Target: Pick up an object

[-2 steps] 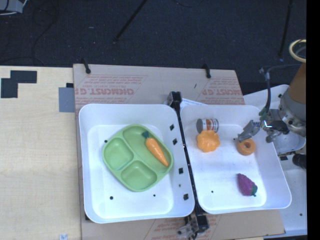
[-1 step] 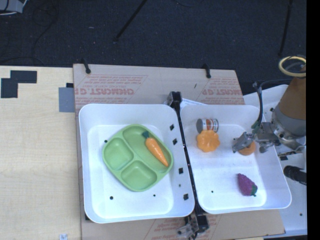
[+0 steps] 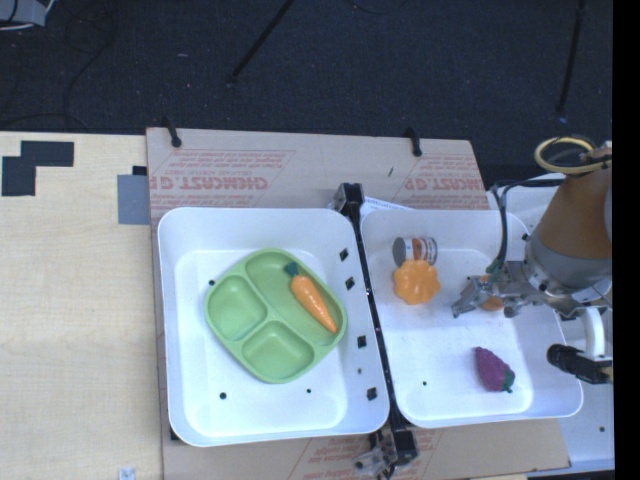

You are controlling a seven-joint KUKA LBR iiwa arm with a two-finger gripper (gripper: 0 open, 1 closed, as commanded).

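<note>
I am hovering my two-finger gripper (image 3: pixel 478 298) at the right bin's right side, jaws apparently spread around a small orange object (image 3: pixel 491 303), not yet lifted; gripping and raising it are remaining.

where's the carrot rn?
In the camera view the carrot lies in the left bin, on the green divided plate, across its right-hand section, leafy end toward the far side.

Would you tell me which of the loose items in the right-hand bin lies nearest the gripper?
The orange bell pepper lies nearest the gripper; the can sits behind it, and the purple item lies nearer the front.
</note>
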